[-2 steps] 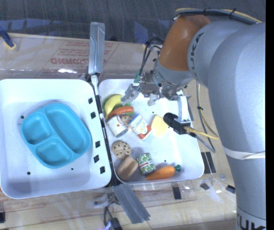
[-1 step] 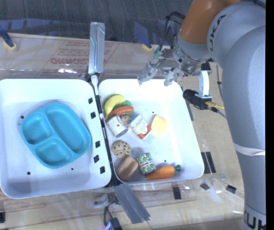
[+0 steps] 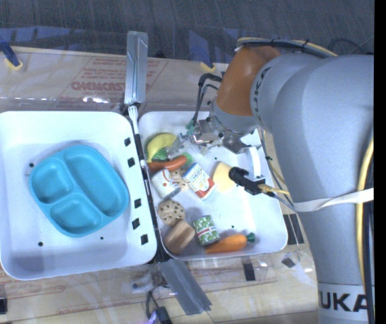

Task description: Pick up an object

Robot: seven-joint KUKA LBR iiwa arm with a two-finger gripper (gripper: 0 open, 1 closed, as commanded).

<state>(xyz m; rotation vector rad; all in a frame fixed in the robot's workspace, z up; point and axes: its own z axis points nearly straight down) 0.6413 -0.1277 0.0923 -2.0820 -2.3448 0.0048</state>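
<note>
Hovering low, my tool [image 3: 200, 135] sits by the right bin's [image 3: 274, 225] back rim, just beside the banana [image 3: 159, 144]. Open or closed, I cannot tell. Bare floor lies around the cheese wedge [image 3: 223, 177].

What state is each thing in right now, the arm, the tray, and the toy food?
Gripper: low over the right bin, by the banana.
Blue tray: flat in left bin.
Carrot: lying flat.
Can: tipped over.
Cookie: lying flat.

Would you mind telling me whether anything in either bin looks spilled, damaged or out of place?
Nothing stands out. The toy foods lie jumbled inside the right bin, none over its rim, and the blue divided tray sits flat, turned askew, in the left bin.
</note>
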